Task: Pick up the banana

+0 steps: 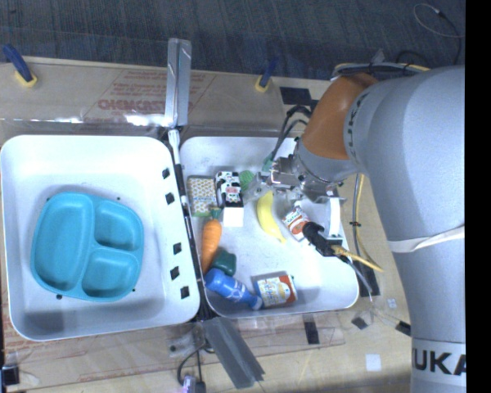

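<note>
The banana [266,216] lies in the right bin [344,289], in its middle part toward the far edge, with its long side running from far to near. The hand [283,178] hangs just above the far end of the banana, close to the far right part of this bin. I cannot tell from this view how the hand is set, and nothing shows that the banana is held.

For the step in hand, which I judge to be the approach, the hand should come down over the middle of the banana and close across its short width, not along its length. A grasp at the tip would probably slip, because the fruit is curved and smooth.

Several things are close. A small red and white packet [295,223] touches the banana on its right side, so it could be caught together. A carrot [210,242] lies near the left wall of the bin, and a blue bottle [229,288] and a can [275,289] lie at the near edge, well apart from the banana. The left bin [16,162] carries a blue divided plate [86,244].
</note>
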Robot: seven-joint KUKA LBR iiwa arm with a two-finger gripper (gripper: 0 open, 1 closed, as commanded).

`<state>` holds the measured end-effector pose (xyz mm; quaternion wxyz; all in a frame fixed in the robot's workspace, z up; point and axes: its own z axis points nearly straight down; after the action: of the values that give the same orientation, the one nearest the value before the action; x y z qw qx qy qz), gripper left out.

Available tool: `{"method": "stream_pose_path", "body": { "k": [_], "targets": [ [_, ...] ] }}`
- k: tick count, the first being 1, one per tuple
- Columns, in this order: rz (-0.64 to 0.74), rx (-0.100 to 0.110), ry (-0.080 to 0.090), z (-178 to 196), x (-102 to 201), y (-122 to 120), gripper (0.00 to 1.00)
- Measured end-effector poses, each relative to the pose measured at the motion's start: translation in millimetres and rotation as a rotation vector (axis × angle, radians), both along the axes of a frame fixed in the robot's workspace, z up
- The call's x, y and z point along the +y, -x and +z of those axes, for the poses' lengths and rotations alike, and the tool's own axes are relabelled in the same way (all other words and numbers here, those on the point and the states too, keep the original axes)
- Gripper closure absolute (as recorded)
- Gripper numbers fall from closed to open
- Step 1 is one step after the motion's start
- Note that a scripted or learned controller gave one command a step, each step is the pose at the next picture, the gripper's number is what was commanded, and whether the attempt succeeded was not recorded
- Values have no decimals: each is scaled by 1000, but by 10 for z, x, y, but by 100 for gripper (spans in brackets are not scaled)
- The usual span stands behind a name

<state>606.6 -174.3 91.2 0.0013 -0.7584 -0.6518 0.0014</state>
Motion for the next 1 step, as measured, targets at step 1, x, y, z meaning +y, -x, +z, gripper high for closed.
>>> {"method": "stream_pose_path", "body": {
  "k": [1],
  "targets": [
    [3, 1, 0, 98, 5, -5, 100]
  ]
}}
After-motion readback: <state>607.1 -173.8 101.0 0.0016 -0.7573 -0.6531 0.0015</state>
